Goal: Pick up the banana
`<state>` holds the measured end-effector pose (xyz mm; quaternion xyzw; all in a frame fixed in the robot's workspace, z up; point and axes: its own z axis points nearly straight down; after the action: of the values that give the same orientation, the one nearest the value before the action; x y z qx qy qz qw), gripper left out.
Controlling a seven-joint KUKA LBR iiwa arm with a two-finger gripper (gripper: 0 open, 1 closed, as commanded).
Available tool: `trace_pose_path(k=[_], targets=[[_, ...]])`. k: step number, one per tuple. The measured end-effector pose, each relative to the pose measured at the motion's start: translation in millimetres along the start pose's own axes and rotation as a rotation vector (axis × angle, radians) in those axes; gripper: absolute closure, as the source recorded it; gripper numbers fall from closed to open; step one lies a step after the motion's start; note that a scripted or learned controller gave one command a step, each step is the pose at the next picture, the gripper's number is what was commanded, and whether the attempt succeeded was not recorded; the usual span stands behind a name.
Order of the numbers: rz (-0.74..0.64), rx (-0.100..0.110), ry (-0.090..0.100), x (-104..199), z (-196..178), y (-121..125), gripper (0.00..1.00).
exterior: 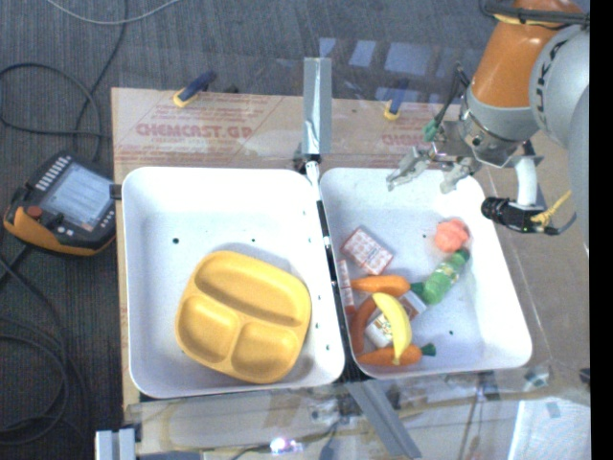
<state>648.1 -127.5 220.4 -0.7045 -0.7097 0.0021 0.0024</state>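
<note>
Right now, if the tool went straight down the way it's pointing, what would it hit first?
Probably the bare floor at the far end of the right bin. The tool hangs open there, well short of the banana; depth is hard to judge from this slant.

A: Dark grey carpet floor (192, 27) all along the top; a thin pale cable (86, 12) loops across it.

B: And black cables (19, 295) trailing down the left edge; a handheld control pendant (62, 204), orange-rimmed with a lit screen, lies on the floor beside the bench.

A: The bench (220, 127) is topped with brown board carrying faded red lettering; two clamps (192, 88) with yellow and blue grips bite its far edge.

B: A grey metal strip (314, 103) runs down the middle; light is even, soft shadows.
</note>
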Motion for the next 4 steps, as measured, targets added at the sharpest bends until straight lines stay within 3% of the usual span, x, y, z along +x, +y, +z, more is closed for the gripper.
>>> trace_pose_path(k=[1,2,3,4], targets=[[-0.362,-0.001,0.001,-3.2,101.7,-60.0,0.0],[-0.304,-0.023,-0.008,-19.8,131.2,-148.6,0.0],[-0.307,-0.029,-0.011,-19.7,122.6,-145.0,1.0],[-0.306,-0.025,-0.01,-19.7,124.4,-146.0,0.0]])
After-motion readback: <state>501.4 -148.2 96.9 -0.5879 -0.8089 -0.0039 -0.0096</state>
